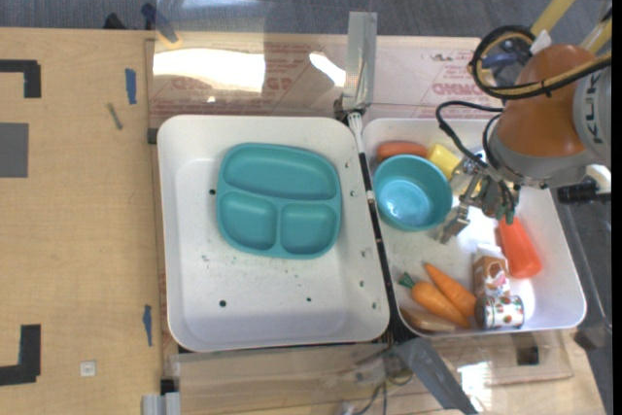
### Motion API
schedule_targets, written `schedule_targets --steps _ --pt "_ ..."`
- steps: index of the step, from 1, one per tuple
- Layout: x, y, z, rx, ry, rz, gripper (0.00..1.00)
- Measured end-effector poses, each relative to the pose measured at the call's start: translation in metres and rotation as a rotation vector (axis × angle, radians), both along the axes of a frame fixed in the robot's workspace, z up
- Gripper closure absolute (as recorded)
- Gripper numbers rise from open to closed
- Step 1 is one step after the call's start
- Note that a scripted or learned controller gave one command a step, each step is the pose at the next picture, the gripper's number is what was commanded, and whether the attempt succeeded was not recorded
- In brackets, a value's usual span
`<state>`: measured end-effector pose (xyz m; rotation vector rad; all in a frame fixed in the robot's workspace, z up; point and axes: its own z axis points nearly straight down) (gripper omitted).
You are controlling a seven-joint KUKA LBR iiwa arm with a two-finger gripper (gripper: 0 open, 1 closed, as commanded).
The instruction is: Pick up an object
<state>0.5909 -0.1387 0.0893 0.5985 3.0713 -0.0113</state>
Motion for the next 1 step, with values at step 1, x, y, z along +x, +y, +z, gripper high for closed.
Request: schedule_targets --steps 1 --pt "0.0204 -0.002 -0.0007 -0.003 0.016 0.004 0.0"
